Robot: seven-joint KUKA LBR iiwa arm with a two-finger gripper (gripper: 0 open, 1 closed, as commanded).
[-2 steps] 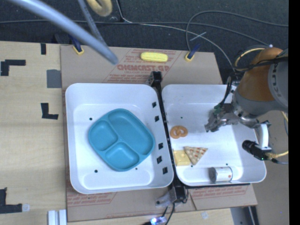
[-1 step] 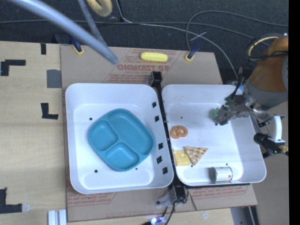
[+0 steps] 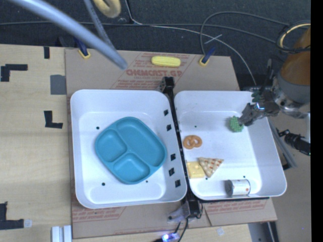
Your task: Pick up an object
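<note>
The right bin (image 3: 262, 150) holds a small green broccoli piece (image 3: 235, 124), a brown pretzel (image 3: 192, 142), a pizza slice (image 3: 210, 165), a yellow cheese block (image 3: 195, 170) and a small silver can (image 3: 237, 187) lying on its side. My gripper (image 3: 249, 116) reaches in from the right and sits just right of and above the broccoli, its dark tips close to it. The view does not settle whether the tips touch the broccoli.
The left bin (image 3: 83, 135) holds a blue divided plate (image 3: 130, 149). A yellow banana-like toy (image 3: 165, 61) lies on the cardboard behind the bins. A black divider (image 3: 174, 135) runs between the bins. Cables trail behind the right bin.
</note>
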